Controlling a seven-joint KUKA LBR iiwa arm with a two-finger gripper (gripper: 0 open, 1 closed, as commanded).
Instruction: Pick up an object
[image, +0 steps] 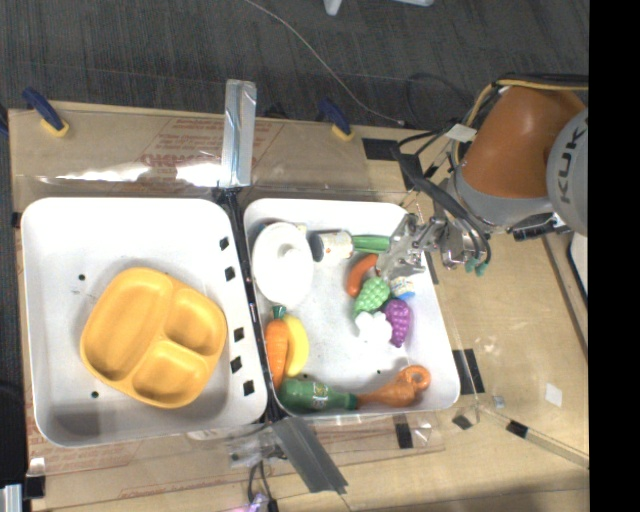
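Green bottle by bin rim; tool fingertips unclear.

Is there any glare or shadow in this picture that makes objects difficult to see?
In the camera view, bright glare lies on the clear plastic sheet behind the left bin; the yellow tray casts a soft shadow at its lower edge; the white cup nearly blends into the right bin.

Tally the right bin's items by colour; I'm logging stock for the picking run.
Orange: 3, carrot, drumstick-shaped piece, small piece
Green: 3, bottle, grapes, stick
White: 2, cup, floret
Yellow: 1, banana
Purple: 1, grapes
Total: 10
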